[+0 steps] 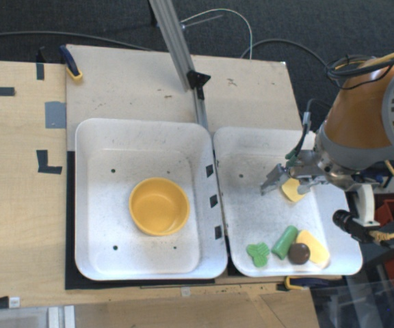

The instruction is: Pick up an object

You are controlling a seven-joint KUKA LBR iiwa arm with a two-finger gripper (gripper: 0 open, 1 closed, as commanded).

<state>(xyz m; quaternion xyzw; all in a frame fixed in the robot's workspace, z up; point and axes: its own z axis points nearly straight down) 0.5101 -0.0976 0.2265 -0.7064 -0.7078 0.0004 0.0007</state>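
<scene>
We see the grey arm with its orange band reaching in from the right, over the right shallow white bin. Its two-finger pincer hangs low in the upper middle of that bin, just beside a pale yellow wedge-shaped piece; we cannot tell how far apart it stands, nor whether it touches the piece. Near the bin's front edge lie a small green leafy toy, a green cylinder, a dark brown round piece and a yellow flat piece, clustered closely together. In the left shallow white bin sits a round yellow plastic bowl, upright. Both bins rest on the pale counter.
</scene>
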